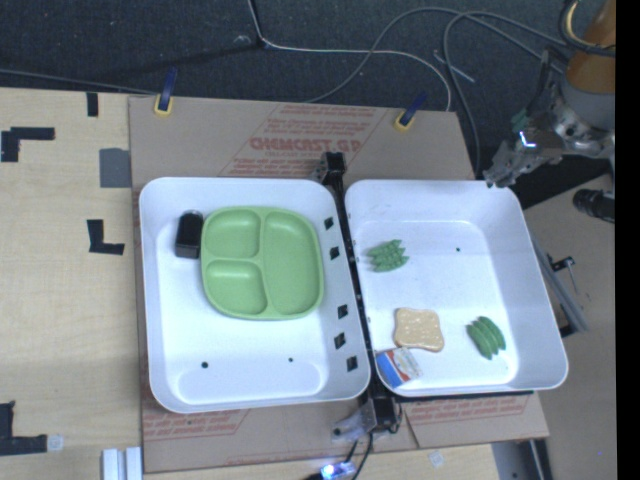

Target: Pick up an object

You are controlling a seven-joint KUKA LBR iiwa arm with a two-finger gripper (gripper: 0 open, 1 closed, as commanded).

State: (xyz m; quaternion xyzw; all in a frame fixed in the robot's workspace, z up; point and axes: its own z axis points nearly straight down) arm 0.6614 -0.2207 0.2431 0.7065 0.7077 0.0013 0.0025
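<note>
While arm (585, 58) hovers beyond right bin's (520, 268) far corner | jaws' state unclear

Red print, roughly "CHEMCAST GP", on the cardboard sheet (300, 138)

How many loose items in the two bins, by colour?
Green: 3, divided plate, leafy piece, pod-shaped piece
Black: 1, block
Tan: 1, toast slice
Red, white and blue: 1, small packet
Total: 6
</note>
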